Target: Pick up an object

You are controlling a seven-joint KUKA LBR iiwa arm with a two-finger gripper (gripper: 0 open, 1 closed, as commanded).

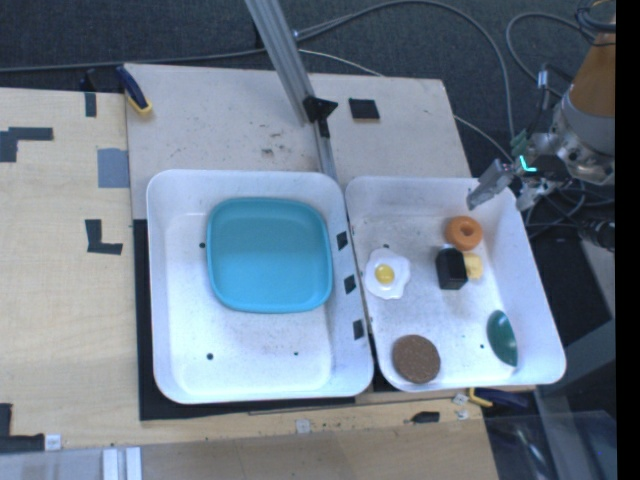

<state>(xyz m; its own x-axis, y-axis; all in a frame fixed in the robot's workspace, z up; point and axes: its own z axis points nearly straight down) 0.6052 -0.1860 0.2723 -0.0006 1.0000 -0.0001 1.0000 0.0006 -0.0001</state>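
My gripper [508,190] hovers over the far right corner of the right bin [430,190], open with nothing between its fingers. Just below it an orange doughnut [463,232] lies in the bin. A black block [451,268] sits beside a small yellow piece [473,265], nearer the front. A fried egg toy [386,274] lies by the bin's left wall. A brown round patty [415,358] rests at the front, and a dark green piece [502,336] leans on the right wall.
The left bin [175,298] holds a square blue plate [269,254]. A slanted metal pole [285,43] rises behind the bins. Cables [480,38] trail at the back right. A yellow-and-blue clamp [134,90] lies at the board's far left corner.
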